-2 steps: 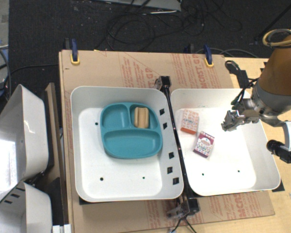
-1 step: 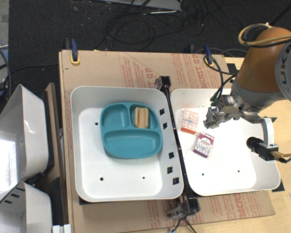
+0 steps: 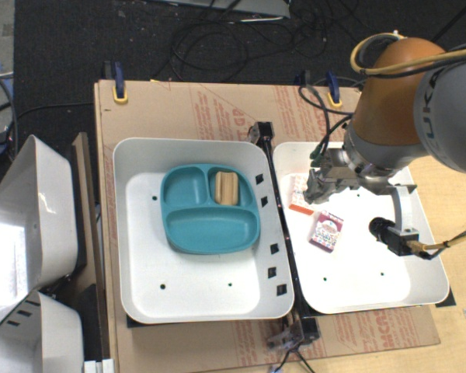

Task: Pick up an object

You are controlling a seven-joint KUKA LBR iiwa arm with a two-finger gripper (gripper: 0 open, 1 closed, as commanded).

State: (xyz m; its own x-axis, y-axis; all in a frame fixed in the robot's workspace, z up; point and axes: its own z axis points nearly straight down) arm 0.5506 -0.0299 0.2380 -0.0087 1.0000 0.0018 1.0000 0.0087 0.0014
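In the right bin a small pink and purple box lies flat near the middle-left. A white card-like item with an orange-red edge lies by that bin's left wall. My gripper hangs low over the right bin, just right of the white item and above-left of the pink box. The arm's body hides the bin floor behind it. In the left bin a teal divided plate holds a tan wooden block in its upper right compartment.
The two white bins sit side by side on a cardboard-covered bench, with black clips along the wall between them. White tubs stand off the bench at the left. Cables lie on the dark floor at the back.
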